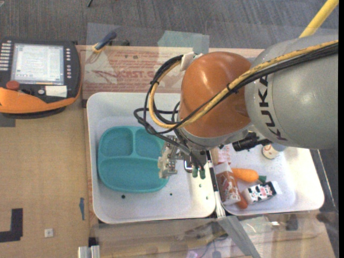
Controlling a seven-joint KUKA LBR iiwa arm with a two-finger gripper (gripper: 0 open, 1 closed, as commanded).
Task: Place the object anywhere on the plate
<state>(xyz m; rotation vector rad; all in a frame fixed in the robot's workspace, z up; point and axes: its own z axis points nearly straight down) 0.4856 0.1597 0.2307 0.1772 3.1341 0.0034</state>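
Grey and orange, the arm [252, 95] takes up the upper right of the view, its orange band bulging over the seam between the two bins, with yellow and black cables looping off its left side. Below it the brown tabletop [37, 171] carries the left bin [97, 208] and the right bin [312, 198] side by side. A teal plate [123, 160] with three compartments lies in the left part of the left bin. The pincer [171, 163] hangs over the plate's right edge; whether it is open or closed on something cannot be told, as the metal parts there blur together. An orange and grey control pendant [37, 77] rests on the tabletop at the far left. In the right bin, near its front left corner, lie a brown packet [228, 184], an orange carrot [246, 173] just beside it, and a small black and white carton [262, 191] touching the carrot's lower side.
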